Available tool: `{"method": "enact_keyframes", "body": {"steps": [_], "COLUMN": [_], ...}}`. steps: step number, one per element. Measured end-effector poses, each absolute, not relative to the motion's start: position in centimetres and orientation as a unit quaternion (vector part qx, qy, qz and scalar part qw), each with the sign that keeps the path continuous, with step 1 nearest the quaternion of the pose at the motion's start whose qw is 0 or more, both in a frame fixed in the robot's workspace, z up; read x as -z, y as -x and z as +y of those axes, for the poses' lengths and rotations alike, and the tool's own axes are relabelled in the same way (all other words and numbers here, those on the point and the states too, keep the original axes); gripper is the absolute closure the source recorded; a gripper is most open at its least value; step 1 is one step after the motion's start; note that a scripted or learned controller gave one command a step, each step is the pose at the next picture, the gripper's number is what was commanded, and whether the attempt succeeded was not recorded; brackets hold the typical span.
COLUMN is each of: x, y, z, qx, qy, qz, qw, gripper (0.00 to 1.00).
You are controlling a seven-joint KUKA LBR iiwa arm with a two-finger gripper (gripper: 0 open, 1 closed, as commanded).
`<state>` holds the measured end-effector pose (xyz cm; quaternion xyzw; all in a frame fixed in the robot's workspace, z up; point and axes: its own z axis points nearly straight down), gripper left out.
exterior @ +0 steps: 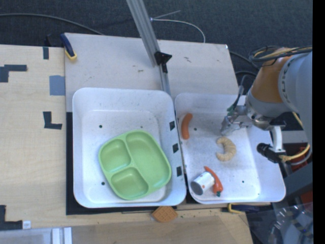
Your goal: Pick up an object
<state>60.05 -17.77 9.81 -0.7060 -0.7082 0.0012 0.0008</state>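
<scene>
A tan, curved pastry-shaped toy lies in the right white bin, just below our gripper, whose grip we cannot tell. We judge descent comes next.

The place looked like a robotics lab rather than a home or a shop. A grey industrial arm with an orange band reached in from the right over a plain table that carried two shallow white bins side by side. Loose cables trailed across dark carpet at the far side, and a metal pole rose from the table's far part. Strips of dark tape marked a pale wooden surface on the left. The bins held toy food and a green plastic divided plate, test props rather than real kitchenware.
</scene>
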Motion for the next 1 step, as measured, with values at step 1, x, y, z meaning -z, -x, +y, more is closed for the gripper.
{"method": "enact_keyframes", "body": {"steps": [1], "x": [-14.01], "y": [-60.01], "z": [-17.82], "qx": [0.0004], "qy": [0.707], "qz": [-0.707], "qw": [-0.001], "gripper": [1.0]}}
